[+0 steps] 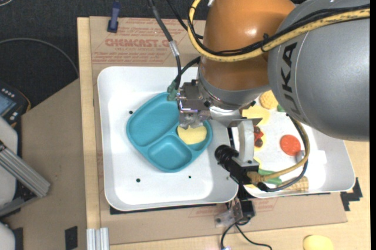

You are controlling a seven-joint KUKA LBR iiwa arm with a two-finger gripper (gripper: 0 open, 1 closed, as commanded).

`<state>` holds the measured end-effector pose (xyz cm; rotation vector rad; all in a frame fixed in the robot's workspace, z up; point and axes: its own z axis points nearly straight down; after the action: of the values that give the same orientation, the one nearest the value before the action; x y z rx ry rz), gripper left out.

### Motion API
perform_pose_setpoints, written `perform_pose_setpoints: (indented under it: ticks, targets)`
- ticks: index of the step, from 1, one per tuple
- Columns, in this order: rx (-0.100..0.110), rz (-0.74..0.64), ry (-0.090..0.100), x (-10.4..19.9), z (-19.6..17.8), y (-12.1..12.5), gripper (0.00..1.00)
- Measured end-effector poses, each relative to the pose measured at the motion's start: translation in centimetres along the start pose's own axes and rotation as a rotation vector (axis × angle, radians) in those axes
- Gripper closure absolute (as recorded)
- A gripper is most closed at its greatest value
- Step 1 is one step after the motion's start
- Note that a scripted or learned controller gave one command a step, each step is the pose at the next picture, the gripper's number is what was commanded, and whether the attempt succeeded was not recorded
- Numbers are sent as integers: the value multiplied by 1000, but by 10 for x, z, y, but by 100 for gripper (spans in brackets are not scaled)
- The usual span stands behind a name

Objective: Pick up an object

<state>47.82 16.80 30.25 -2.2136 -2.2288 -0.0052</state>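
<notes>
Over left bin (117, 184), gripper (189, 120) hangs low above blue divided tray (154, 131), beside pale yellow piece (194, 136) lying in tray compartment (likely pick target); finger state cannot tell, wrist hides them; orange item (289, 144) sits in right bin, well apart

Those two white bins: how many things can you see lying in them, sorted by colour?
Blue: 1, the divided blue plate in the left bin.
Pale yellow: 1, the round piece on that plate.
Orange: 2, the orange disc and the orange-yellow piece in the right bin.
Total: 4 visible; the arm hides more.
</notes>
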Motion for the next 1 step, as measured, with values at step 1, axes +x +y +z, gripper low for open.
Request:
perform_pose_setpoints:
  ticks: [1]
  targets:
    - [1, 11, -5, -20, 55, 77, 100]
